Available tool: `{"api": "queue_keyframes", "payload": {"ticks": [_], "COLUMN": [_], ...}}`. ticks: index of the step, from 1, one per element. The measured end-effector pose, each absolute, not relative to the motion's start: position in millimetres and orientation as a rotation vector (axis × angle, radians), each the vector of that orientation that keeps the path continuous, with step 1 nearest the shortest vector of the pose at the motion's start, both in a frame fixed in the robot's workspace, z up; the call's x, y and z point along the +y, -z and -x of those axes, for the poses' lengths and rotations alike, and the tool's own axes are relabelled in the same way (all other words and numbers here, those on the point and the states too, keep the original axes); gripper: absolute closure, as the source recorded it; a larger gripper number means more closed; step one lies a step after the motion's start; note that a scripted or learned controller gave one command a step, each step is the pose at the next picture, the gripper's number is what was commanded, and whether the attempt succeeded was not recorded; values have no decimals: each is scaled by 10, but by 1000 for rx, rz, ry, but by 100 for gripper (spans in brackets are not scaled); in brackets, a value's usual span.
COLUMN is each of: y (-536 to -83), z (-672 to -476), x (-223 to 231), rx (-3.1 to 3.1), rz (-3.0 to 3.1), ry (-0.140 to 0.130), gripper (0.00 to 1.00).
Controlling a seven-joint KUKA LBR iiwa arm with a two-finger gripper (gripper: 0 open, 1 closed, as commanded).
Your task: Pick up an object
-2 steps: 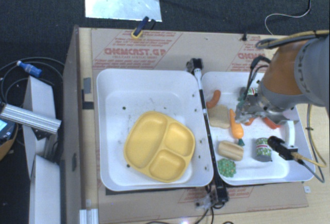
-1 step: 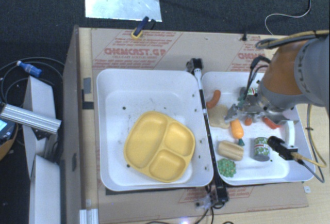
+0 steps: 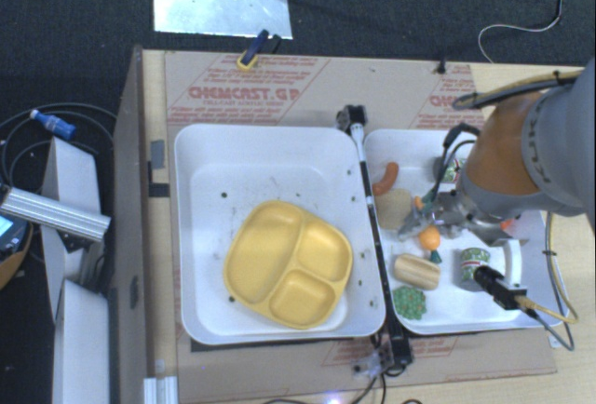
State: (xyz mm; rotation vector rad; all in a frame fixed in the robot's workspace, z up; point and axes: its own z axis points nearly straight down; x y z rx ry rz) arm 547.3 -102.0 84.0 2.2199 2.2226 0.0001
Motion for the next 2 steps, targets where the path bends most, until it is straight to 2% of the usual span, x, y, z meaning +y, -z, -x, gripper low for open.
{"api": "queue_keyframes", "payload": {"ticks": [1, 2], "y": [-943, -1850], "z": [-5480, -5478], "x": [-1019, -314], "rx": [2224, 2225], "rz": [-2218, -2215], "ry": [-2, -5], "gripper": [100, 100]}}
